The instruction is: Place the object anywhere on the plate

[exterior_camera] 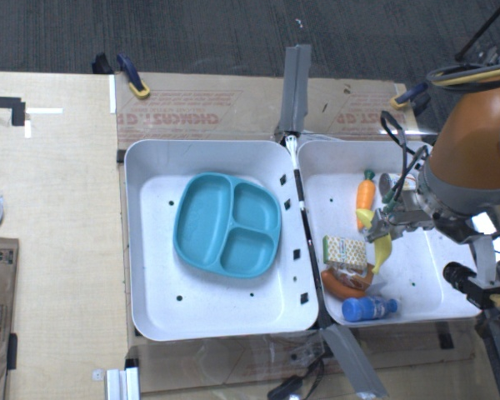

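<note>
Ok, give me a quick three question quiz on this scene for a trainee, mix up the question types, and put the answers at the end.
1. True or false: the blue plate lies in the right bin.
2. Which thing lies nearest the camera-side wall of the right bin? A) carrot B) blue bottle C) patterned packet
3. Fill in: the gripper is over the ____ bin.

Key: 1 false, it lies in the left bin. 2 B. 3 right.
</note>
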Controlling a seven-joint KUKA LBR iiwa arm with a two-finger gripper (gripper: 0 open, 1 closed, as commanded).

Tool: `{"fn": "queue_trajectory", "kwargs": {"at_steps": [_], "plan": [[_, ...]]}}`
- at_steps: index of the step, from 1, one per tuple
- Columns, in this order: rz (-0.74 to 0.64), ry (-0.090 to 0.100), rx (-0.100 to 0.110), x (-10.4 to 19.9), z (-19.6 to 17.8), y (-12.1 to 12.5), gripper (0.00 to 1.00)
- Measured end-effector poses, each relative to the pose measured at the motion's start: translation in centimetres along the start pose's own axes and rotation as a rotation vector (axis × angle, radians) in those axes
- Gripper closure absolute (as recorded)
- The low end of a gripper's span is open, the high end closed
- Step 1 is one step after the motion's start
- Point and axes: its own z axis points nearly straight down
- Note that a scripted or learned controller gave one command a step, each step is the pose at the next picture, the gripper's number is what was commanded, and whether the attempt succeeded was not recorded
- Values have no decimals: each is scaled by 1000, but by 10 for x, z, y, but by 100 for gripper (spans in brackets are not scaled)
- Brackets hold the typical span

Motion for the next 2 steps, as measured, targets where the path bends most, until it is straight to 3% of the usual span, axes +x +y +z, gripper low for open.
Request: {"fn": "queue_trajectory", "kwargs": {"at_steps": [1, 2], "plan": [[-194, -1, 0, 99, -29, 3, 100], [-193, -1, 0, 99, -29, 3, 0]]}}
